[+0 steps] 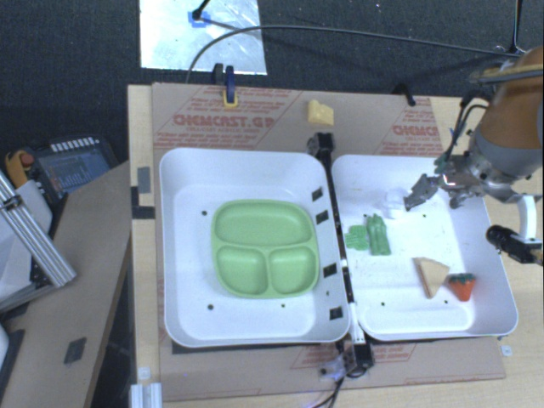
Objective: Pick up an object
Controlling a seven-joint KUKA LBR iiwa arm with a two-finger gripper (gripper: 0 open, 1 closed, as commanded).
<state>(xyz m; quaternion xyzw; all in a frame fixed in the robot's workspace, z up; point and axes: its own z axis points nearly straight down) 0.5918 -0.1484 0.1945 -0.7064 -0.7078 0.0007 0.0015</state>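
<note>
The right bin holds a green leafy toy near its left side. A tan wedge lies toward the front, with a small orange-red piece touching its right. A small white object rests near the bin's back left. My gripper hangs over the back of the right bin, just right of the white object and up-right of the green toy. Nothing is visibly held in it.
The left bin carries a green divided plate. A black divider with clips runs between the bins. A yellow block lies on the cardboard behind them. A controller pendant sits at the left.
</note>
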